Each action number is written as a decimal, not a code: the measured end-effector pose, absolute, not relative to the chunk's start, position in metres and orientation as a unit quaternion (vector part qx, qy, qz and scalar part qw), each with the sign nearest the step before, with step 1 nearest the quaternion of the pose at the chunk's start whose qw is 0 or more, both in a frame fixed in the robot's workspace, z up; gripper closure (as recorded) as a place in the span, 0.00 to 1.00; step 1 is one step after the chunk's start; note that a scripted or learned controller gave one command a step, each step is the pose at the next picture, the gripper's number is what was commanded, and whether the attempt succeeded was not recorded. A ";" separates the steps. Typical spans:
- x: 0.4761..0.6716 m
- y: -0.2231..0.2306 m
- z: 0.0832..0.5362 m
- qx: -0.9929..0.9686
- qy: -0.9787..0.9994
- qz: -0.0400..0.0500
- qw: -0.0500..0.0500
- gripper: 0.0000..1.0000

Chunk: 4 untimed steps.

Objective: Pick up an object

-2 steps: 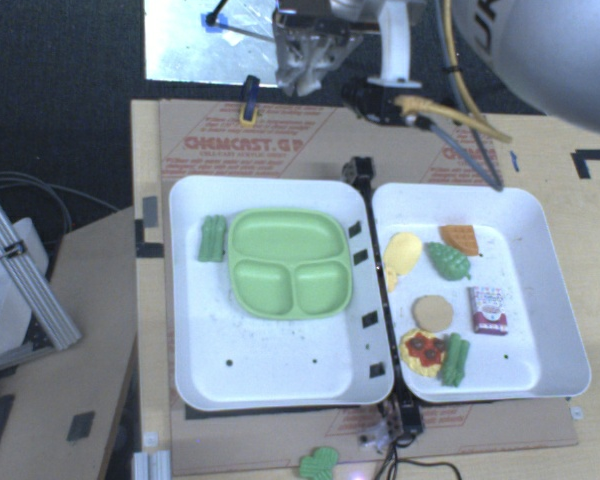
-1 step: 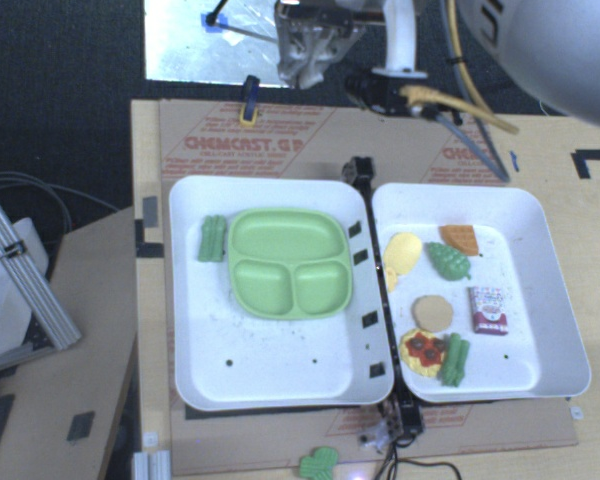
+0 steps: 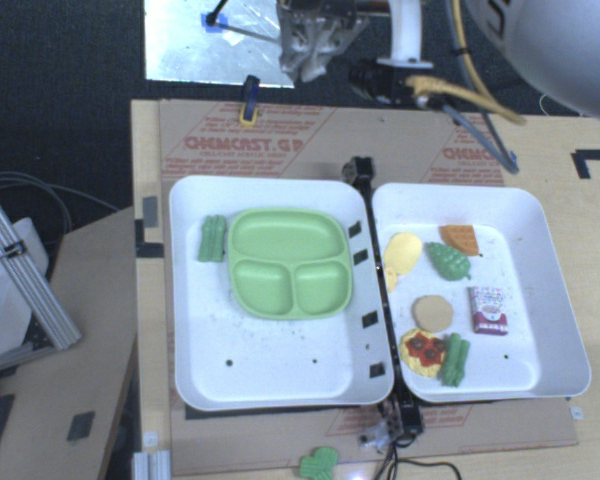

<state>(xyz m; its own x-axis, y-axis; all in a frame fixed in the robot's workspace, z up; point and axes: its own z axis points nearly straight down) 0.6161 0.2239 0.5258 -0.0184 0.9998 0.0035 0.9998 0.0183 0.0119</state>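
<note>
Green pod (image 3: 453,359) lies long axis near-upright in the right bin (image 3: 555,268); hand (image 3: 310,53) grip unclear.

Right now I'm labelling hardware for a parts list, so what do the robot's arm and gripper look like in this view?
The arm is a bulky, rounded, pale grey shell at the top right with part of a dark printed letter on it. The gripper is a compact silvery metal assembly tapering downward. Beside it sit a white post and a black cylindrical fitting, from which a yellow cable trails right.
</note>
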 end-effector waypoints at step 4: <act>0.548 0.234 0.547 0.705 0.710 0.003 0.001 1.00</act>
